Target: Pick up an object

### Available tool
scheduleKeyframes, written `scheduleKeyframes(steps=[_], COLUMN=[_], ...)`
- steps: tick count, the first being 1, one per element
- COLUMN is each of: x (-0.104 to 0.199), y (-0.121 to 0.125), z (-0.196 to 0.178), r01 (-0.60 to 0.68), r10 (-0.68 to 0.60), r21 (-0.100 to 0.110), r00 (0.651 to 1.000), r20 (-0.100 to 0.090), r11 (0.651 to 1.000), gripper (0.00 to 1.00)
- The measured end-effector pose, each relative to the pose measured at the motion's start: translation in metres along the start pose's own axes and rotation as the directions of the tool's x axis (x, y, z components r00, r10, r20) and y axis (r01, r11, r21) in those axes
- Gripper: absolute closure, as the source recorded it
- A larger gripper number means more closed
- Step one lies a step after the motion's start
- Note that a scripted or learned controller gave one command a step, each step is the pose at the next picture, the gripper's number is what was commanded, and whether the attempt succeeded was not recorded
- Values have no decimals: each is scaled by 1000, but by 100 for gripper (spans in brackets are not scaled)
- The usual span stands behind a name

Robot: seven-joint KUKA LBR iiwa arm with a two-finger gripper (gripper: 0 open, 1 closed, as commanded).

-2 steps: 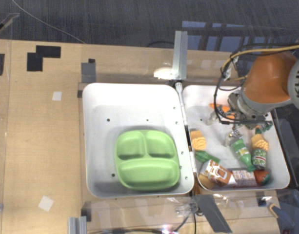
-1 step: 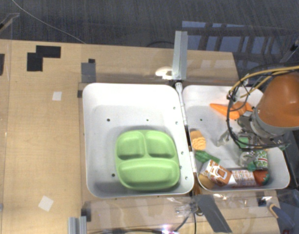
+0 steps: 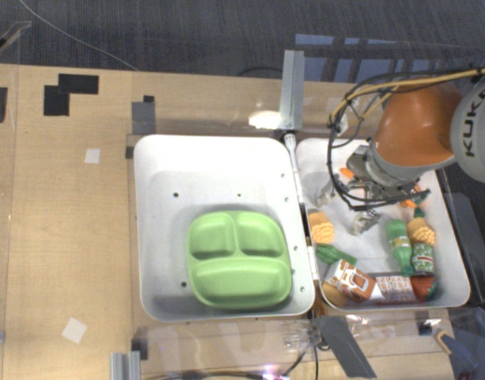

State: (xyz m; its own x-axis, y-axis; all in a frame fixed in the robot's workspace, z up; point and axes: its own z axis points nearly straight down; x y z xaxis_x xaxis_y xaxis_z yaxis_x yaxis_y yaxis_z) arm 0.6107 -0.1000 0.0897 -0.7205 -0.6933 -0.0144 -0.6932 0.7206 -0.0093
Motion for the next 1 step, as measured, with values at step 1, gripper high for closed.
scheduleKeyframes(steps=[1], x=[-31], y=[-57], z=[1], r01=[411], r10=[-411], r21=[-2], r00=[912], r20=[-3], r11=[912], gripper=[0])
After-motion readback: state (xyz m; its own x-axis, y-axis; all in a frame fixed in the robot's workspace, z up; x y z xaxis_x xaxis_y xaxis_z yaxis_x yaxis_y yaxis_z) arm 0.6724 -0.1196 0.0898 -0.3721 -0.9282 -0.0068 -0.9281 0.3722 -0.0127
